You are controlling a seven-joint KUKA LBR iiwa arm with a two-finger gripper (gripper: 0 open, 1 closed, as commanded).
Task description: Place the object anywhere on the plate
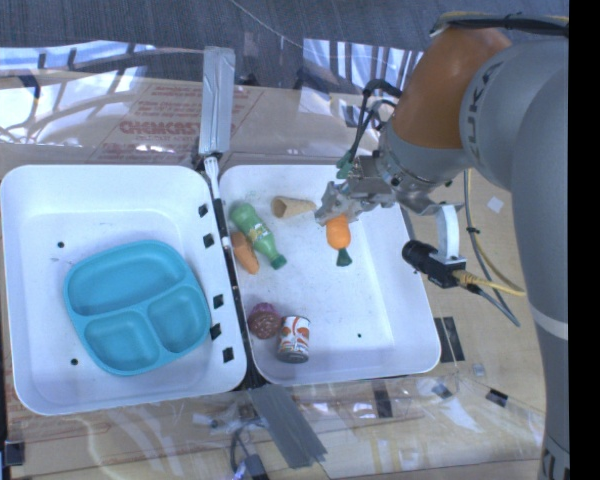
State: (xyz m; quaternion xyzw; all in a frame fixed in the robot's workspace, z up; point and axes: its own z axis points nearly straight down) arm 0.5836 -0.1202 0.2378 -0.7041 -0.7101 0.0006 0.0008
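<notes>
**Carrot at the claw, plate far to the left**

Camera view: the claw (pixel 338 208) is clamped on the orange carrot (pixel 339 234), hanging long-axis downward over the right bin (pixel 400 308). The blue plate (pixel 135 308) lies leftward, across the divider.

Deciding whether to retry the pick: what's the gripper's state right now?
Gripper: over the right bin, at the top of the toy carrot; whether it is open, closed or gripping the carrot cannot be told.

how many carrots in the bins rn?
2. One carrot by the right bin's left wall, beside the bottle; the other under the gripper. The arm may hide more.
</notes>
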